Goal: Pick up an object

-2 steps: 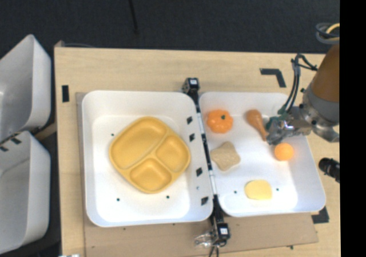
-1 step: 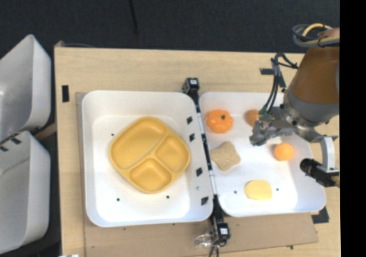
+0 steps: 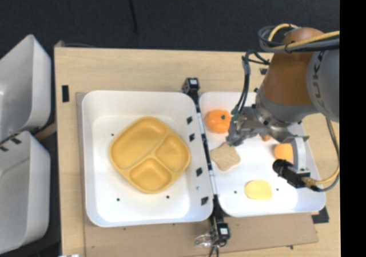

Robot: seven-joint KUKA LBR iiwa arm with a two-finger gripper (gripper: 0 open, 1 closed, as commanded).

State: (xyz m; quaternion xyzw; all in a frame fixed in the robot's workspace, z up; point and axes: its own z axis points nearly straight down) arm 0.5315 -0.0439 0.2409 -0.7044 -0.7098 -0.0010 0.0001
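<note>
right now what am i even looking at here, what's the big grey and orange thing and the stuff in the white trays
You are looking down at a slant from one fixed camera above a wooden bench. The grey and orange thing is a robot arm reaching in from the right. Its hand hangs low over the right bin, between the items there; I cannot tell whether it holds anything. That bin contains an orange fruit, a piece of toast, a pale yellow piece and a small orange piece. The left bin holds a yellow divided plate. The arm's job is to pick up one object.
</note>
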